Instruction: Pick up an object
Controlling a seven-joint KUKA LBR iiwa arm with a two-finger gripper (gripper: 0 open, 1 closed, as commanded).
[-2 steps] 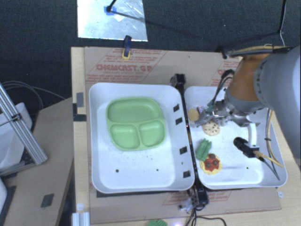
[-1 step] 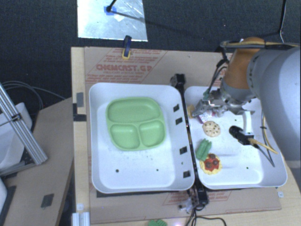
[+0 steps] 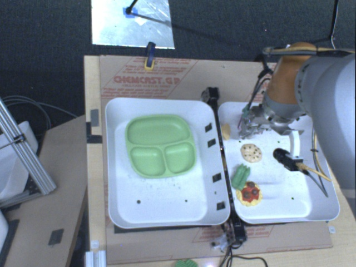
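Observation:
My gripper (image 3: 248, 128) hangs over the back left part of the right bin (image 3: 320, 204), with the grey arm and its orange band reaching in from the right. A round tan cookie with dark chips (image 3: 251, 152) lies just in front of the gripper, apart from it. Nearer the front lie a green leafy toy (image 3: 241, 176) and a yellow slice with red topping (image 3: 248, 194), touching each other. A small yellow piece (image 3: 225, 130) sits by the bin's left wall, left of the gripper.
The left bin (image 3: 161, 210) holds a light green divided plate (image 3: 161, 145) in its back half. A black divider with clips (image 3: 217, 149) runs between the bins. A shiny metal sheet (image 3: 132, 15) lies beyond the bench.

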